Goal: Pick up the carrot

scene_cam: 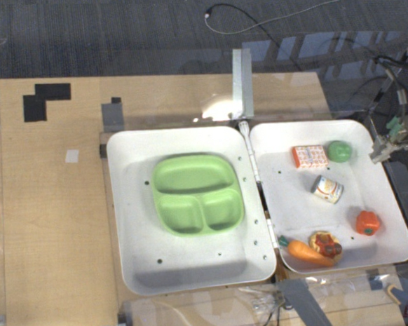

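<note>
The carrot (306, 253) is orange with a green stub at its left end. It lies flat in the front left corner of the right bin (387, 250), close to the bin's front wall and slanting down to the right. A red and yellow toy food piece (326, 243) touches its right end.
The right bin also holds a red pepper (367, 222), a small tilted can (327, 189), a red and white box (310, 157) and a green ball (339, 151). A green divided plate (196, 194) sits in the left bin (138, 269). Grey hardware and cables (397, 133) stand at the right edge.
</note>
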`<control>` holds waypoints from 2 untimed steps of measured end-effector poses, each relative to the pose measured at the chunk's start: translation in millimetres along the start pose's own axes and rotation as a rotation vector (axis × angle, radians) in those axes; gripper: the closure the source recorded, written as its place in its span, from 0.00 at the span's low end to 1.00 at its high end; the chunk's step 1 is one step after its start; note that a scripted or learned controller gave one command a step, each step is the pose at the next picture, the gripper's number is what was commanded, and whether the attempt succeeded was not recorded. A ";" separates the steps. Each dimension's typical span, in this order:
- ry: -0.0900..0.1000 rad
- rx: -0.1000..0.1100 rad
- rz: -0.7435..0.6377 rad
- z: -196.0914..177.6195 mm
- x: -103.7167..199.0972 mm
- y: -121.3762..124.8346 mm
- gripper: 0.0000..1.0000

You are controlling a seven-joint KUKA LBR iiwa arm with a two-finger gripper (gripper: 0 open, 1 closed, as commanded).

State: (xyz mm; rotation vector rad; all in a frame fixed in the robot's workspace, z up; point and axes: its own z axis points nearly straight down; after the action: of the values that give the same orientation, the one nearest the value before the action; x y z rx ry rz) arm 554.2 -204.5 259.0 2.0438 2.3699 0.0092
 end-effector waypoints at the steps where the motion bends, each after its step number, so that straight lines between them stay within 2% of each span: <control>1: 0.001 0.008 0.409 -64.1 26.8 11.1 1.00; 2: -0.001 0.004 0.400 -75.6 27.5 12.9 1.00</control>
State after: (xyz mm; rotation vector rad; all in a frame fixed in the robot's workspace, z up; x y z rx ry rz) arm 562.0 -175.1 334.6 2.4766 1.9188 0.0078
